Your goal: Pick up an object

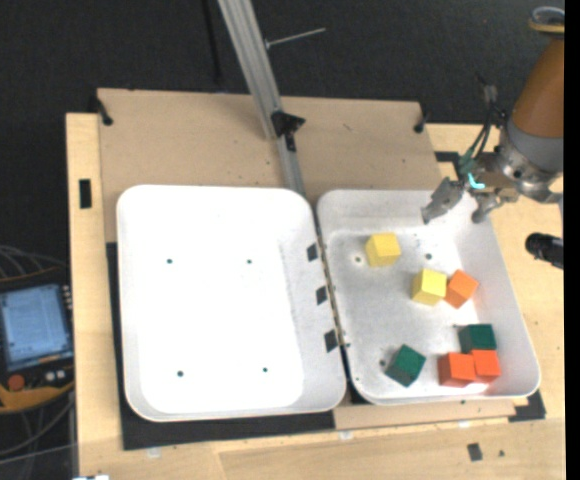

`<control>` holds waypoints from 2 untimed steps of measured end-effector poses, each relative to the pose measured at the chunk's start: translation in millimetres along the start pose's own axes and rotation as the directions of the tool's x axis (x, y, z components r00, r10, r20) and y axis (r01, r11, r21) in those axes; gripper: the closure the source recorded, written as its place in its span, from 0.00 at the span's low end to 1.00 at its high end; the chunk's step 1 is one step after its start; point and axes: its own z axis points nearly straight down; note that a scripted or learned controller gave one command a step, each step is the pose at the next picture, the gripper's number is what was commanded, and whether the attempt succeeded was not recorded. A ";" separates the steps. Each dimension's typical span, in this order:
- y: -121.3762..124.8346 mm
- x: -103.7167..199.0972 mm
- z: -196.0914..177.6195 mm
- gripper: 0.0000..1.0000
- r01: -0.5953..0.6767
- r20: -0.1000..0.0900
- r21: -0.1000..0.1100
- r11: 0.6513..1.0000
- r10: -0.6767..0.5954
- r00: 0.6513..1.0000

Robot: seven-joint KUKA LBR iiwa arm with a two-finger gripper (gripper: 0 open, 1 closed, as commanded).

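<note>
- Camera view: the worktop [85,298] carries two shallow white bins side by side. The left bin [215,303] shows only its white floor with a few dark dots; the right bin [370,213] holds all the blocks.
- Camera view: the pincer [460,200] hangs over the far right corner of the right bin, beneath the grey wrist and the orange band of the arm [540,98]. Its two fingers stand apart, one towards the bin's middle and one nearer the right wall, with nothing between them: it is open and grips no block.
- Camera view: the nearest candidate is the yellow cube [382,249], lying on the bin floor to the left of the pincer and a little nearer the camera, on its own, apart from the other blocks.
- Camera view: a second yellow cube [430,287] sits almost straight towards the camera from the pincer, touching an orange cube [461,289] on its right side.
- Camera view: further towards the near edge lie a dark green cube [405,365], another green block [478,337] and a pair of orange blocks [470,366] close by the right wall.
- Judgement: the lone yellow cube looks the easier pick, since its sides are free for both fingers; the move would call for a shift leftwards and towards the camera, then a descent. The blocks are roughly cubic, so no long axis governs the wrist angle.
</note>
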 end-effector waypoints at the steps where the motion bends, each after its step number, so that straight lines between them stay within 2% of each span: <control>1: 0.7 -0.9 -3.2 0.00 0.002 0.004 -0.004 1.000 -0.002 1.000; 2: 4.1 7.2 47.6 0.00 0.003 0.003 -0.002 1.000 -0.003 1.000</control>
